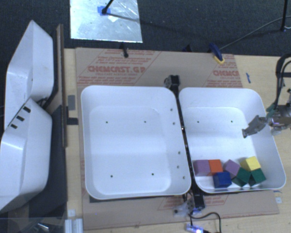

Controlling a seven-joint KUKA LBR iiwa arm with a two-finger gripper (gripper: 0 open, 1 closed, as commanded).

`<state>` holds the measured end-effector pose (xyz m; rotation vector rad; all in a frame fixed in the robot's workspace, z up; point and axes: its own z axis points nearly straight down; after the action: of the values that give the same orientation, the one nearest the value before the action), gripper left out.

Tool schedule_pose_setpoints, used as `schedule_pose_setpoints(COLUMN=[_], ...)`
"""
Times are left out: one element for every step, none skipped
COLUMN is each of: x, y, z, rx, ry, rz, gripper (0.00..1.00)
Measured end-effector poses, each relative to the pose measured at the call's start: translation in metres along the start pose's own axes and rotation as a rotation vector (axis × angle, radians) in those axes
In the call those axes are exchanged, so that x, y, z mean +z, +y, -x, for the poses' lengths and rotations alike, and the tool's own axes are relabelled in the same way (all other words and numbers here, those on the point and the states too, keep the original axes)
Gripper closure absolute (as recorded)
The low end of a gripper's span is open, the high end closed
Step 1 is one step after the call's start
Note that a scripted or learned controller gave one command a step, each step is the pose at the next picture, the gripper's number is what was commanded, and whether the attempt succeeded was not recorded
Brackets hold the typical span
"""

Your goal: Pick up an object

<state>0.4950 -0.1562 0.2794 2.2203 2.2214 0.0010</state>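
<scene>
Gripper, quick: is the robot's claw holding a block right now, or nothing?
Gripper: holding nothing; it sits above the right bin, apart from the blocks. Open or shut cannot be told.

There are two white bins (131,93), and seven blocks: two purple (201,167), two green (242,177), one orange (215,166), one blue (222,179), one yellow (252,163).

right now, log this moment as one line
tool: over right bin, holding nothing | blocks: clustered at right bin's near edge | pick: not yet done
</scene>
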Motion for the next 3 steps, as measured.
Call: schedule_pose_setpoints(x=[-0.011, 0.091, 0.027], y=[0.000, 0.040, 0.102], z=[0.000, -0.020, 0.013], rx=[-0.001, -0.002, 0.000], ry=[0.000, 0.002, -0.002], rz=[0.002, -0.008, 0.005], gripper=[1.00, 1.00, 1.00])
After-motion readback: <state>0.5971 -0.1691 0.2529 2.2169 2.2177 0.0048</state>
